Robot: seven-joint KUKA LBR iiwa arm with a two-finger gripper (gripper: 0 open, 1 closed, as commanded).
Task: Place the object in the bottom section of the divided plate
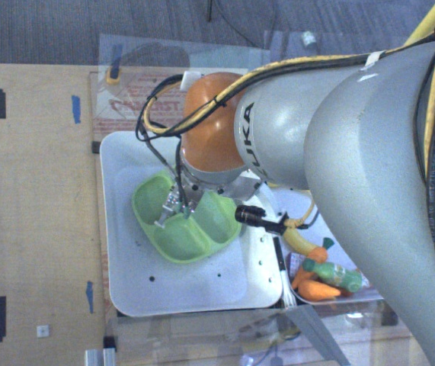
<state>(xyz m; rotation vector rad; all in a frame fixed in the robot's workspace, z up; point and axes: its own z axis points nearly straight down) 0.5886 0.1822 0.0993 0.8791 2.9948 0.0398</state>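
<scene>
Grey carpet [65, 14] runs along the top, and below it sits the pale desk [34, 204], marked with black squares and bits of blue tape. Two shallow white bins lie side by side on it. I'm reaching in from the right, my big grey arm [354, 143] covering much of the right bin [308, 204], the orange band [213, 132] sitting just above my wrist. Yellow and black cables [156, 120] loop off the band to the left.

My jaws [173, 210] are down over the left bin [126, 280], right above the green divided plate [190, 231], tips close to the ridge between its sections. How far apart they stand I cannot tell from up here; they're small, dark and partly under my own wrist, and I can't make out anything between them.

That plate rests on the floor of the left bin, tilted across it, its near sections showing plain green and its upper right part hidden under me.

Over in the right bin, beside the wall between the bins, a heap of toys [320, 273]: a yellow banana shape, orange carrot-like pieces, something green. Which of these is the object for the plate, I can't say. They all lie well apart from the plate.
</scene>
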